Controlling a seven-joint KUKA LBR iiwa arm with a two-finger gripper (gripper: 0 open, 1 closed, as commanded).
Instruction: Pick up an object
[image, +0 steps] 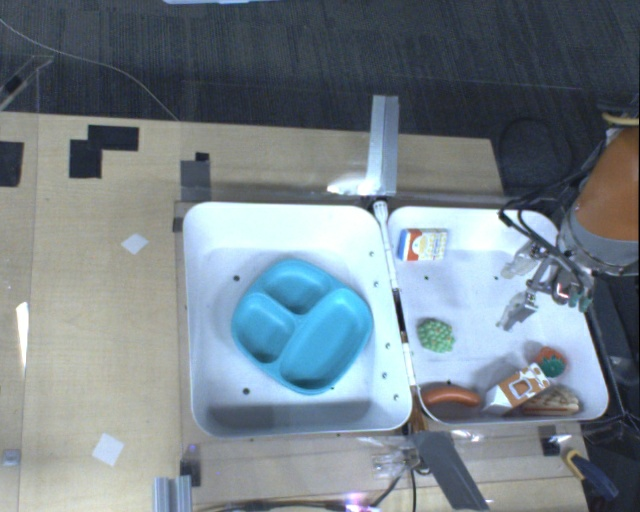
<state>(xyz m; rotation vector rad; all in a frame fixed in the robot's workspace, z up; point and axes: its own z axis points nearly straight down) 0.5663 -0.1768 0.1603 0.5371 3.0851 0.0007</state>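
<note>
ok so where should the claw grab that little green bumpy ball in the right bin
Take the green bumpy ball across its middle, coming straight down from above. It looks round, so any finger direction should fit, and it sits alone on the right bin floor with open space on every side. The claw hovers to its right.

A robotics lab: a pale wooden bench (90, 330) carries two white bins (205, 300) fixed by metal brackets (384, 145), black marker patches (100, 148), loose cables (90, 70), and a grey-and-orange robot arm (610, 205).
</note>
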